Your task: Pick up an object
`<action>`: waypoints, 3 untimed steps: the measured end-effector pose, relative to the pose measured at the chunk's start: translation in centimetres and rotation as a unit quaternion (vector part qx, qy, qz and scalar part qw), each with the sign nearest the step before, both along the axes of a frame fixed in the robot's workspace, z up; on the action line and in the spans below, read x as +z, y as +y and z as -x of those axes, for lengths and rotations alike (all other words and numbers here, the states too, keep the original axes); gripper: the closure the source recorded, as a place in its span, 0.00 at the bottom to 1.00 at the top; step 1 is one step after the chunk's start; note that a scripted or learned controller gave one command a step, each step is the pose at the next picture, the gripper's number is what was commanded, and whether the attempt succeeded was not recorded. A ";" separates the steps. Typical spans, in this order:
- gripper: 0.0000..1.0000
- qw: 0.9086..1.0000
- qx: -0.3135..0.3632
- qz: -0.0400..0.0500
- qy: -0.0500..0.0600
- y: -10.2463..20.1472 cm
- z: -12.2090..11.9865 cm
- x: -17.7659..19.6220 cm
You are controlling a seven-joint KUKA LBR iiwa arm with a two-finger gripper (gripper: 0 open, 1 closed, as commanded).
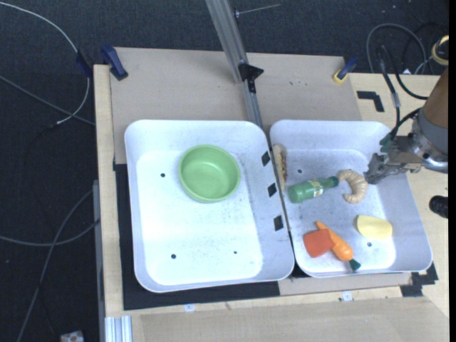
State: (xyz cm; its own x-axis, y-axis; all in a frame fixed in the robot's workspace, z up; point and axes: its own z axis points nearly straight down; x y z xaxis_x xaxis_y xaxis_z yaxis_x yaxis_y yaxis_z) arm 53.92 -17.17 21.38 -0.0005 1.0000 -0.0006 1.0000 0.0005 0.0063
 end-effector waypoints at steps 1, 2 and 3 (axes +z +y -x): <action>1.00 1.000 0.001 0.000 0.000 0.0 -0.1 5.5; 1.00 1.000 0.003 -0.004 0.007 6.0 -0.9 4.3; 1.00 1.000 0.003 -0.004 0.009 11.9 -0.7 3.1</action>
State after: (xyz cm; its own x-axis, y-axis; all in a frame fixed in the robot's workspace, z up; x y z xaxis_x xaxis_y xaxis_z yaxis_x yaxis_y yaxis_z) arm 54.64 -5.29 24.45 -0.0067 1.0000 0.0071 0.9999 0.0068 -0.0111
